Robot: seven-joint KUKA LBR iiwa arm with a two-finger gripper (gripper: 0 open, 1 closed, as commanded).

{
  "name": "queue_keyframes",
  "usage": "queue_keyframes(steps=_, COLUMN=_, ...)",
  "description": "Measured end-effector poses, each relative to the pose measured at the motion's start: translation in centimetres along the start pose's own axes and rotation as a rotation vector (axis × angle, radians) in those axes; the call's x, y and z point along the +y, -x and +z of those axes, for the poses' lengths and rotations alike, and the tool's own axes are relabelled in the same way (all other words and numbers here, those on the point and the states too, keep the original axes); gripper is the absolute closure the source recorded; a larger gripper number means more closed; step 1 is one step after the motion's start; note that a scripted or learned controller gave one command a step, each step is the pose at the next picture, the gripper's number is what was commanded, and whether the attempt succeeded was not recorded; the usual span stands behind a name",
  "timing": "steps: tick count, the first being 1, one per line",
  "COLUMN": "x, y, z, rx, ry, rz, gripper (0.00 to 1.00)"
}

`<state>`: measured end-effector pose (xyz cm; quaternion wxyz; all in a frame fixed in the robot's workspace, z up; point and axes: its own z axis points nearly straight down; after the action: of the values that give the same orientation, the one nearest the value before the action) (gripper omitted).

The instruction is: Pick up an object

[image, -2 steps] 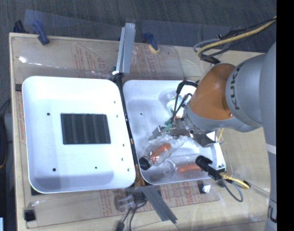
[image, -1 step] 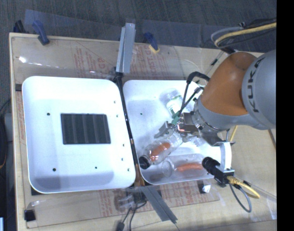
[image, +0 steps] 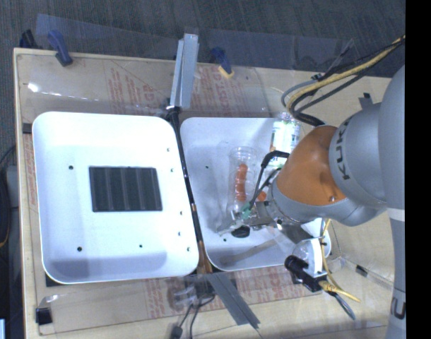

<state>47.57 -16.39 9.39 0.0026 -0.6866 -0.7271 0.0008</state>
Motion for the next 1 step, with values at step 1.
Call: queue_keyframes(steps=1, x=-0.04, y=-0.04, z=-0.92, rx=0.0, ry=-0.003, rz=-0.006, gripper=1.0)
